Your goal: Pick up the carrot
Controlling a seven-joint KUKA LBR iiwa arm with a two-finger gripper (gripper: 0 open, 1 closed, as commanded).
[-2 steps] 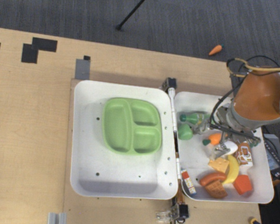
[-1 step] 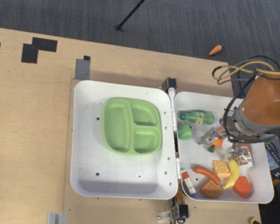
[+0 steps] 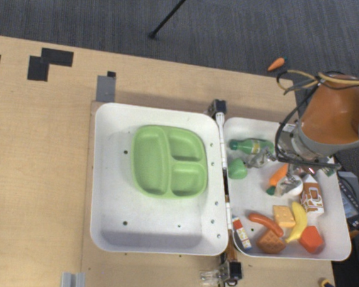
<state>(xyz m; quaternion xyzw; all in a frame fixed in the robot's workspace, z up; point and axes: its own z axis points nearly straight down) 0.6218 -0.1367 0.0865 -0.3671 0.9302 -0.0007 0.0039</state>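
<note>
The carrot (image 3: pixel 278 176) is a small orange piece with a green end, lying slanted in the upper middle of the right bin (image 3: pixel 340 250). My gripper (image 3: pixel 291 182) hangs low over the bin just to the right of the carrot, touching it or nearly so. The grey wrist and the orange band above it hide much of the gripper. I see nothing lifted off the bin floor.
A green bottle (image 3: pixel 250 146) and a green round piece (image 3: pixel 237 170) lie left of the carrot. A small box (image 3: pixel 312 196), banana (image 3: pixel 297 222), sausage (image 3: pixel 265 222), cheese block (image 3: pixel 283 216) and red cube (image 3: pixel 311 239) crowd the bin's near side. The left bin (image 3: pixel 105 227) holds a green divided plate (image 3: pixel 168 161).
</note>
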